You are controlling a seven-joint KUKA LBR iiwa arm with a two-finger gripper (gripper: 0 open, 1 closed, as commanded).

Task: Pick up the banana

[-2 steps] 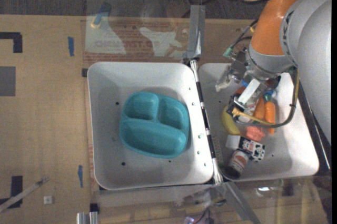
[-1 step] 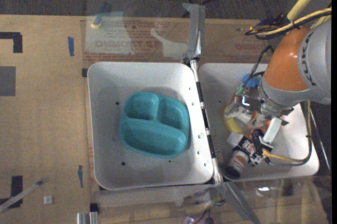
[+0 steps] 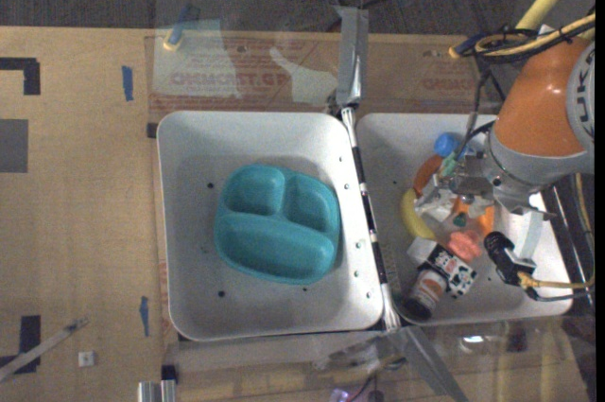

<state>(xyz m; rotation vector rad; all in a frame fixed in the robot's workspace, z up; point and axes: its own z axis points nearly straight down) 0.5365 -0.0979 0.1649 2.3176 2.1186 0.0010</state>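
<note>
The yellow banana point(image 3: 412, 215) lies in the right bin point(image 3: 388, 140), near that bin's left side, partly covered by the gripper's parts. My gripper point(image 3: 452, 193) hangs low over the pile of items just to the right of the banana, under the orange band of the arm point(image 3: 539, 112). Nothing can be made out between the gripper and the banana, since the wrist hides the contact area.
A teal divided plate point(image 3: 277, 222) rests in the left bin point(image 3: 189, 154). Around the gripper in the right bin lie a blue object point(image 3: 444, 145), orange and pink pieces point(image 3: 464, 245), a black-and-white box point(image 3: 454, 270) and a dark bottle point(image 3: 424, 292).
</note>
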